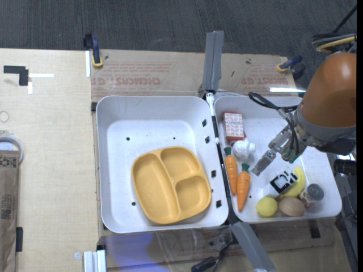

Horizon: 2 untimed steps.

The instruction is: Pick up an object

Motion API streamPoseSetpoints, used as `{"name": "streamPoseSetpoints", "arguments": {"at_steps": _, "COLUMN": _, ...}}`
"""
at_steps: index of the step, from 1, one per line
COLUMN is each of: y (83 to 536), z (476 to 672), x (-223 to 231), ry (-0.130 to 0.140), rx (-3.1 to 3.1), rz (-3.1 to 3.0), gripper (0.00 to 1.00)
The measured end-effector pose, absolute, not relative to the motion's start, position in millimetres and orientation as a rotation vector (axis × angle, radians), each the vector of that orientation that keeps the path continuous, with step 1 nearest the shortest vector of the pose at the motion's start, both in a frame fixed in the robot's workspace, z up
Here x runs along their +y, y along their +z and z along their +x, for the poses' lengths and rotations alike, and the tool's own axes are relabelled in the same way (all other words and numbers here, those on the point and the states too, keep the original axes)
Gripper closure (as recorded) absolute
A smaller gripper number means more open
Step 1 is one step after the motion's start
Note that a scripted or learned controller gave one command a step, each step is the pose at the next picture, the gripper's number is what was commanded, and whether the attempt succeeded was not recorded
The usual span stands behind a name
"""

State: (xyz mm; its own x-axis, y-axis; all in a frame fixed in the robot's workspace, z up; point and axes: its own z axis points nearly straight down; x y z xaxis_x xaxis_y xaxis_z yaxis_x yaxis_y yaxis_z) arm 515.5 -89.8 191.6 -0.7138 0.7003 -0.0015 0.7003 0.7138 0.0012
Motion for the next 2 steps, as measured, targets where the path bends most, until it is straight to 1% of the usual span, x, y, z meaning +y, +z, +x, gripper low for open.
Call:
{"name": "streamPoseSetpoints", "arguments": {"at_steps": 1, "y": 191, "z": 526.3, "x": -62, "ry": 0.000, "rx": 2.871, "rz": 1.276, "gripper": 0.00}}
{"name": "streamPoseSetpoints", "arguments": {"at_steps": 2, "y": 163, "z": 588.2, "x": -121, "ry": -0.002, "rx": 2.782, "rz": 1.460, "gripper": 0.00}}
